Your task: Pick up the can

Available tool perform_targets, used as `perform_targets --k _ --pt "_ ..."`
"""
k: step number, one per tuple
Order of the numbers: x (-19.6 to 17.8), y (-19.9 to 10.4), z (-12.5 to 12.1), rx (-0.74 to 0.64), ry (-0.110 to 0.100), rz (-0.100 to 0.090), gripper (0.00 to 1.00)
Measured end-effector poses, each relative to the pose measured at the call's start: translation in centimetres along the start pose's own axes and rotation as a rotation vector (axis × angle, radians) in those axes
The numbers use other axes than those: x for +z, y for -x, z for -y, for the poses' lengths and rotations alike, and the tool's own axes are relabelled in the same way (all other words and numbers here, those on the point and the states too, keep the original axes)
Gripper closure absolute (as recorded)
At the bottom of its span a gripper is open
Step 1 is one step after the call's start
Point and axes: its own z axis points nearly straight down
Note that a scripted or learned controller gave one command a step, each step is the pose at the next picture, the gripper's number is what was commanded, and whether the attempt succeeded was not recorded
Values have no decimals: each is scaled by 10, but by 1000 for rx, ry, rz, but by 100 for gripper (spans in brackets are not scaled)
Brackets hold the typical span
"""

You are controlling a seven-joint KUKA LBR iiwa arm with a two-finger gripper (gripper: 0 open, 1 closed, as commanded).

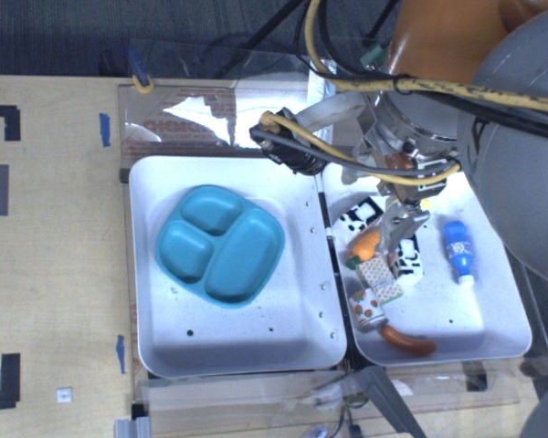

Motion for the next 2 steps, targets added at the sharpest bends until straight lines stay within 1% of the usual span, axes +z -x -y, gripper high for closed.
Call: perform_targets --k 1,2 --pt "0 0 0 -1 1 1 0" --pt "0 -9 47 -156 0 1 0"
